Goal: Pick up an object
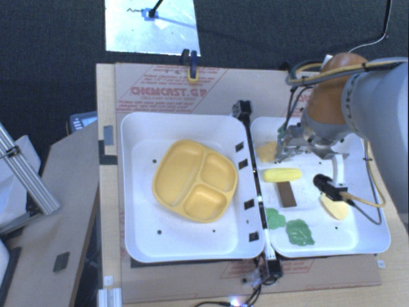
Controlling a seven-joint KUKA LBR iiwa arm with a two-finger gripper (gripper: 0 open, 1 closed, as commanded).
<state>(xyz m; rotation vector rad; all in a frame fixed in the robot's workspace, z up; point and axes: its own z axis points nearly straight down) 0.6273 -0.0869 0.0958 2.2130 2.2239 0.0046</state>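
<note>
Just below the jaws (pixel 285 147) lies a corn cob (pixel 282 174).

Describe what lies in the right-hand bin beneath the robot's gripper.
Under the gripper a yellow piece lies on the right bin floor, just above the corn cob. The arm hides whatever lies behind it.

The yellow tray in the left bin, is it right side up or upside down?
Right side up: the tray shows its three hollow compartments facing the camera, lying flat in the left bin.
</note>
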